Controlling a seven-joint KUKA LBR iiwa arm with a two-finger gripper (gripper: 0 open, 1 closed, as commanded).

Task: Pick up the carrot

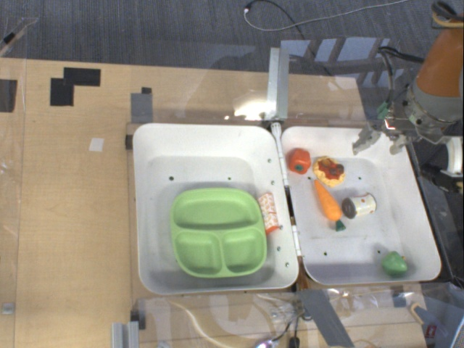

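Observation:
An orange carrot (328,202) with a small green stem end lies slantwise in the middle of the right bin (406,194). Its top points toward a small pizza-like toy (329,170) and its stem end lies beside a grey and white can (359,206). My gripper (380,141) hangs over the bin's far right part, above and to the right of the carrot and well apart from it. Its two grey fingers stand spread and open with nothing between them.
A red tomato-like toy (299,160) sits at the right bin's far left. A green pepper toy (394,264) lies near its front right corner. The left bin (156,194) holds a green divided plate (217,231) and a small patterned packet (267,210).

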